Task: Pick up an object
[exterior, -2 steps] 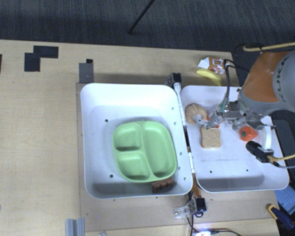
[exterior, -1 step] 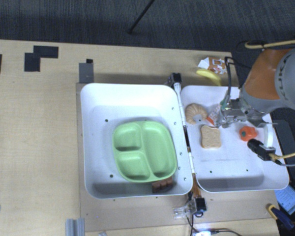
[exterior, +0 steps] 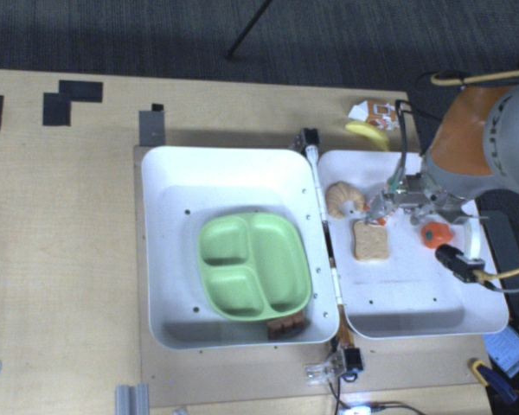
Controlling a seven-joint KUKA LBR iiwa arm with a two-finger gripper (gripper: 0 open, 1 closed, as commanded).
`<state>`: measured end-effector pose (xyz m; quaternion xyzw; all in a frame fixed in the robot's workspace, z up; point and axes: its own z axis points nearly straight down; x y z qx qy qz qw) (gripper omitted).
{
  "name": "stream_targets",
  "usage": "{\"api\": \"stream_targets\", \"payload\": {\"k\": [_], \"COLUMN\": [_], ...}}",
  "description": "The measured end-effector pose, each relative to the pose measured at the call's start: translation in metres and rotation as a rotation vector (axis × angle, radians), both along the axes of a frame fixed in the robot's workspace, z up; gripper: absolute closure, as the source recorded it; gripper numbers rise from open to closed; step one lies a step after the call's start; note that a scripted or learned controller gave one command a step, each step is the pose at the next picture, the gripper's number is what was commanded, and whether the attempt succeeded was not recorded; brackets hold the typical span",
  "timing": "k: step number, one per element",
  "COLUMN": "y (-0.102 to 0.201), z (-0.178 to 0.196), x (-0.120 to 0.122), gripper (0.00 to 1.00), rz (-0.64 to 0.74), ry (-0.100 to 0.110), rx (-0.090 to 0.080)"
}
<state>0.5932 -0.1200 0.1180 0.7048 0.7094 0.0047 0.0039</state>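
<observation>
The bread (exterior: 371, 242) lies in the right bin (exterior: 415, 314), just below the claw (exterior: 382, 209); we cannot tell the claw's state. We see a shell (exterior: 344, 199) near the left rim, a tomato (exterior: 435, 234) rightward, and open floor toward the near wall.

The arm (exterior: 502, 137) is grey and rounded, with an orange band (exterior: 460, 132) above the wrist. A thin black cable (exterior: 404, 141) runs down beside it to the metal gripper (exterior: 389, 204).
</observation>
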Motion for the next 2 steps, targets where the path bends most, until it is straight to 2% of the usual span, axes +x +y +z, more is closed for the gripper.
{"api": "stream_targets", "payload": {"k": [1, 2], "y": [0.032, 0.033], "z": [-0.032, -0.020], "x": [0.030, 0.032], "gripper": [0.00, 1.00], "rz": [-0.001, 0.002], "ry": [0.007, 0.003], "rx": [-0.001, 0.000]}}
